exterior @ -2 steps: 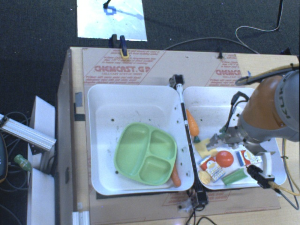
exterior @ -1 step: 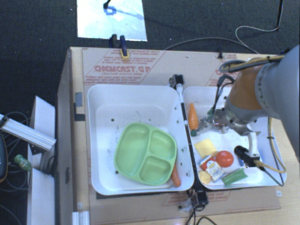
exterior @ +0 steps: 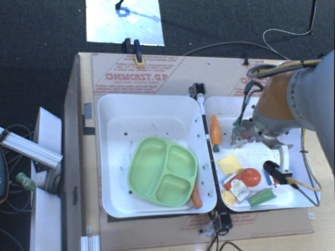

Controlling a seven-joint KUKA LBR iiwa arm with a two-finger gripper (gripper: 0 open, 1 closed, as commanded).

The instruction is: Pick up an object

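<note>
Camera view | jaws [exterior: 242,138] above right bin [exterior: 293,200] | carrot [exterior: 215,130] just left

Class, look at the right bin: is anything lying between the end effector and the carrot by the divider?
Nothing visible does. The end effector is just right of the carrot, with only bare bin floor between them.

A robotics lab: a tabletop [exterior: 157,69] covered in printed protective paper carries two white bins [exterior: 112,119] of toy food, with loose cables [exterior: 285,35] trailing over dark carpet [exterior: 36,35] and a clamp [exterior: 137,50] at the far edge.
</note>
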